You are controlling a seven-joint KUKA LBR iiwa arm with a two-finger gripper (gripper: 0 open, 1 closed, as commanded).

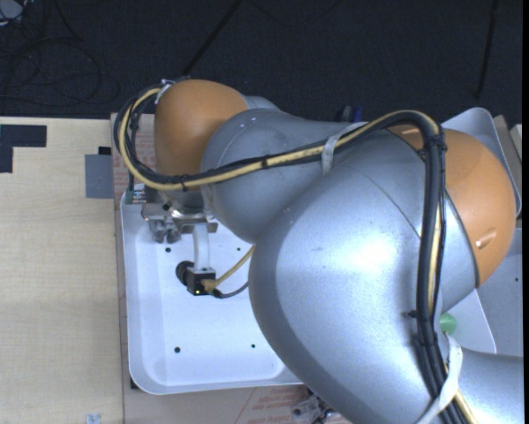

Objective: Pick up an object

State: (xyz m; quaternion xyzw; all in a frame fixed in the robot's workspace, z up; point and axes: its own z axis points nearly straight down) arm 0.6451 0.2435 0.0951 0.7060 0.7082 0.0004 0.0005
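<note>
My gripper [169,230] hangs low over the far left corner of the left white bin [158,360], below the orange wrist band [189,131]. The big grey arm [361,263] reaches in from the right and hides most of both bins. A small green object [447,326] peeks out from behind the arm on the right bin's side. I see nothing between the gripper and the white bin floor under it.
A pale wooden bench top [43,281] lies left of the bins, with dark patches [17,144] near its far edge. The right bin's wall [502,325] shows past the arm. A yellow cable loops around the wrist.
</note>
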